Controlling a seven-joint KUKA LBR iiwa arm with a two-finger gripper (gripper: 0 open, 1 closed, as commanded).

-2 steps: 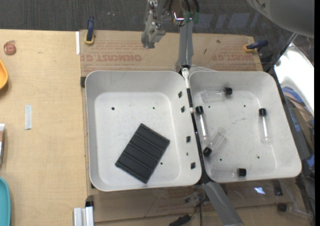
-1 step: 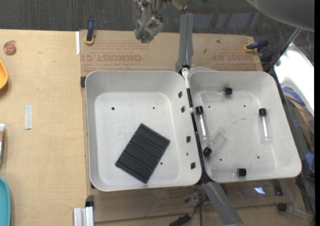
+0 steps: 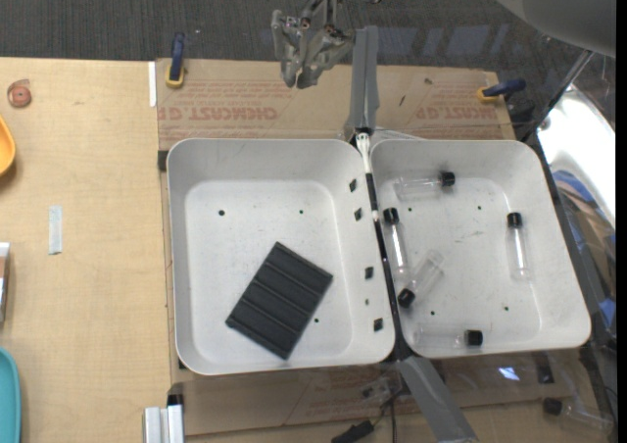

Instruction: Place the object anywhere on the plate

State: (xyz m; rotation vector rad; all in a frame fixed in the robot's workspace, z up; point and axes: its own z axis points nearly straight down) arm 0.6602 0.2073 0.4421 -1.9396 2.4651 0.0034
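Black ribbed plate (image 3: pixel 280 299) laid flat and askew in the left bin (image 3: pixel 196 235), well below the hand (image 3: pixel 306 44), clear capped tubes (image 3: pixel 514 245) scattered in the right bin (image 3: pixel 549 235), hand raised beyond the bins over cardboard (image 3: pixel 235 108), nothing seen held, opening cannot be told

Blue clamp (image 3: pixel 177 46), orange dish edge (image 3: pixel 5 149), perhaps tape strip (image 3: pixel 55 230) on bench (image 3: pixel 88 333).

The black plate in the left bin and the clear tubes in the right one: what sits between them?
In the camera view, bare white bin floor, then the two bins' touching rims, lie between the black plate and the nearest tube.
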